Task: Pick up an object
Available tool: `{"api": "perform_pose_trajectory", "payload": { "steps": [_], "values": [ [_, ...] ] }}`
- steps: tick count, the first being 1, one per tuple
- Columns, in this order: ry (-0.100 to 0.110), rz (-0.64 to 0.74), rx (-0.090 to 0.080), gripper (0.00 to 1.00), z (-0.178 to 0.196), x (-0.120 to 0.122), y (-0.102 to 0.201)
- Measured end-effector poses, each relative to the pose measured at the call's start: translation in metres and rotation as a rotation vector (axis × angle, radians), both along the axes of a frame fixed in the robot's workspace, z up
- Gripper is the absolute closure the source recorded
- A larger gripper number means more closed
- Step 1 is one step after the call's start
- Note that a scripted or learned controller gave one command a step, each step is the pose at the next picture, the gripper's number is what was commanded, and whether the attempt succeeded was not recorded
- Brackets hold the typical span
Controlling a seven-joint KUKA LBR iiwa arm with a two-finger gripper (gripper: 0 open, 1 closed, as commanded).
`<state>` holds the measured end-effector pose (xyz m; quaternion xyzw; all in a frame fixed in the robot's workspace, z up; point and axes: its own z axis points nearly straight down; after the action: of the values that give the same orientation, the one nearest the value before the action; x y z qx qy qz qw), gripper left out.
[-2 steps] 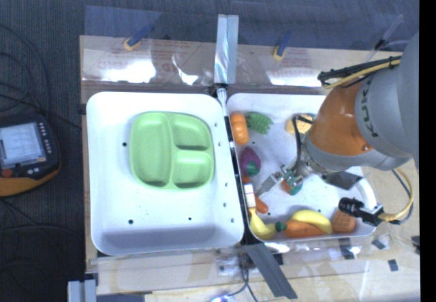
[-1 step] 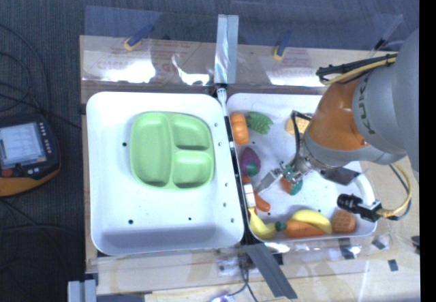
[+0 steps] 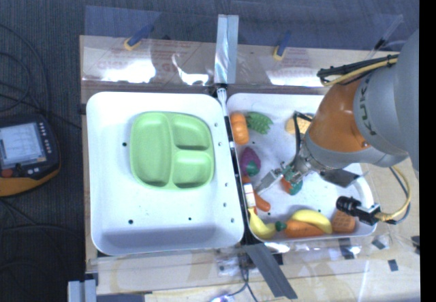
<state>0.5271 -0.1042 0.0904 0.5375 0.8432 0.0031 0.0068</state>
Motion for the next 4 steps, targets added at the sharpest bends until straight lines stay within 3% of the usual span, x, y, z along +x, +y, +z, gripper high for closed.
{"api": "perform_pose_trajectory", "payload": {
  "steps": [1,2,3,4],
  "values": [
    [0.003,-0.099,0.003,0.0,0.0,0.004,0.002],
    [0.008,-0.072,0.001,0.0,0.0,0.01,0.002],
    [-0.004,-0.087,-0.001,0.0,0.0,-0.011,0.0],
    [0.008,-0.133,0.005,0.0,-0.001,-0.001,-0.003]
  ]
}}
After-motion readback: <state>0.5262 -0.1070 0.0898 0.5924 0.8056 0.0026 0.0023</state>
